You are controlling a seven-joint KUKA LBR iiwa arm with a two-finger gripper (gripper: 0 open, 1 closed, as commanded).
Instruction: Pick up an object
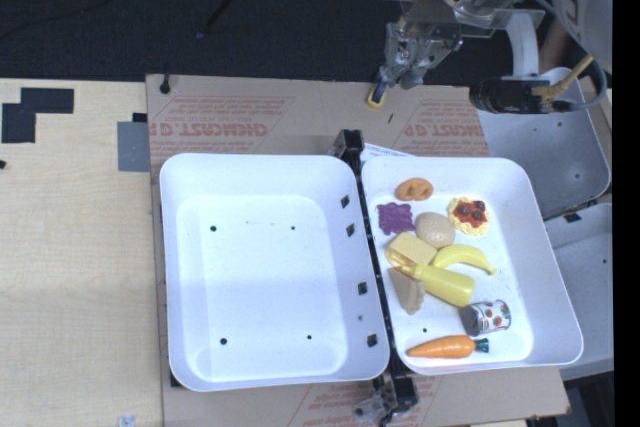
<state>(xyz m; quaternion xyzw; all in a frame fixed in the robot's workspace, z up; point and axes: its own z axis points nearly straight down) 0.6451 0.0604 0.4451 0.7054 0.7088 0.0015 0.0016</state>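
The gripper hangs high above the far edge of the bench, beyond the right bin, and it is well apart from the objects. Between its fingers I see a small yellow and dark piece, so it is closed on this piece; what the piece is I cannot tell.

All other objects lie in the right bin. At the far side there is an orange-brown cookie, and to its right a small pizza. Purple grapes lie near the left wall. In the middle a beige egg-like thing touches a yellow cheese block, a banana and a yellow bottle. Nearer are a can and a carrot.

The left bin stands just beside the right one.
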